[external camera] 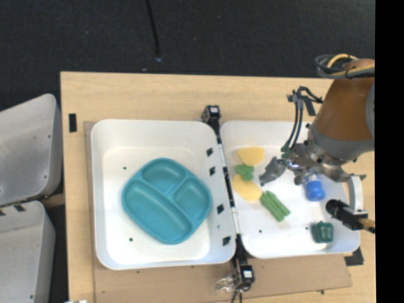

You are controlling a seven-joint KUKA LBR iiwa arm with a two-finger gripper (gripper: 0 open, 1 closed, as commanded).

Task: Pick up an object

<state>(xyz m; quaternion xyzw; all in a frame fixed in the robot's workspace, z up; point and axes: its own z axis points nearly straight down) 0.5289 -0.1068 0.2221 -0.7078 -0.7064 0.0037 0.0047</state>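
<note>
You have two white bins side by side on the tabletop [76, 93]. The left bin [101, 188] carries a teal divided plate [166, 199], lying flat and near the bin's middle. The right bin [265, 248] carries the small things: a pale yellow piece [251, 155] toward the far side, a small green piece [244, 170] just below it, a second yellow piece [247, 189] touching or nearly touching that green one, a long green block [275, 206] lying at a slant just beside the second yellow piece, a blue object [314, 189] to the right, and a dark green object [322, 232] near the bin's near right corner.

The arm [344, 115] comes in from the right and hangs over the right bin, its orange band above the wrist covering part of the bin's far right side. Cables [300, 106] loop off its left flank.

The gripper [273, 170] points left and slightly down, over bare bin floor between the yellow pieces and the blue object. You cannot tell from this view how far its fingers are apart, and nothing shows between them.

The nearest things to the gripper are the second yellow piece and the long green block, both just to its left and below. The blue object sits close under the wrist, to the right of the gripper tip. The dark green object lies well apart from it.
</note>
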